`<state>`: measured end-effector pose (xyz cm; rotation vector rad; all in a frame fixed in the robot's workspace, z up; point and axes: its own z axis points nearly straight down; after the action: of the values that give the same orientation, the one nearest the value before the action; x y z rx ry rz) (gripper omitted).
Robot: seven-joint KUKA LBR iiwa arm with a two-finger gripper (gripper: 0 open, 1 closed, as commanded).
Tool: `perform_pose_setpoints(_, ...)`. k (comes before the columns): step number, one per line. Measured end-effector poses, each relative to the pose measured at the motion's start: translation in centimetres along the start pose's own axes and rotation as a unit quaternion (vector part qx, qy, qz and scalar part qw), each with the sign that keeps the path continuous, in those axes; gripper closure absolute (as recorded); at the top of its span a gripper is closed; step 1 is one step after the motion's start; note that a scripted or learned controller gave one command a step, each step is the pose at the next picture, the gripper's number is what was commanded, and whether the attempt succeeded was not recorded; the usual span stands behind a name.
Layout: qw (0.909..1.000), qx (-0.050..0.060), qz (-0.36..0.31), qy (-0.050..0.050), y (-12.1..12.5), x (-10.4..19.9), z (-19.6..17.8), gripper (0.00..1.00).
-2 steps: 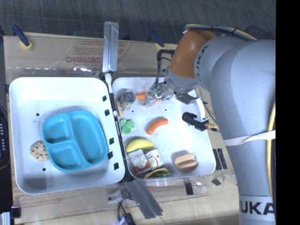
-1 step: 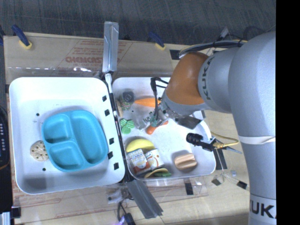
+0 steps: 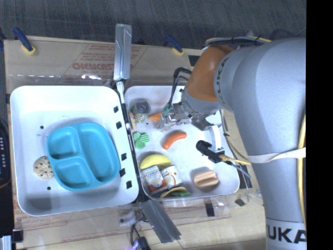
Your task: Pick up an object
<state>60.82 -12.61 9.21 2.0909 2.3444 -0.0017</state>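
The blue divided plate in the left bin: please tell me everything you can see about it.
The blue divided plate is light blue, looks like smooth plastic, and has rounded corners. Raised ridges split it into three compartments, and nothing lies in any of them. It lies flat and face up on the floor of the left bin, turned at a slight angle. A round cookie lies at its left edge; whether they touch is unclear.

Pretty clearly a robotics lab setup: a big grey KUKA arm (image 3: 270, 119) over a wooden tabletop (image 3: 67, 61), two white bins (image 3: 21, 139) held down with blue clamps (image 3: 23, 39), toy food inside, dark carpet (image 3: 78, 4) behind.
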Motion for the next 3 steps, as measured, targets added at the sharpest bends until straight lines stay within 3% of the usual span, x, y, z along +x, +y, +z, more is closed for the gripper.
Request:
perform_pose_setpoints(1, 0.9999, 0.002, 0.014, 0.001, -3.9, -1.2, 0.1, 1.0)
perform_pose_setpoints(2, 0.9999, 0.002, 0.012, 0.001, -3.9, -1.2, -0.9, 1.0)
perform_pose_setpoints(3, 0.9997, 0.001, -0.023, 0.001, -7.3, -3.3, 0.1, 1.0)
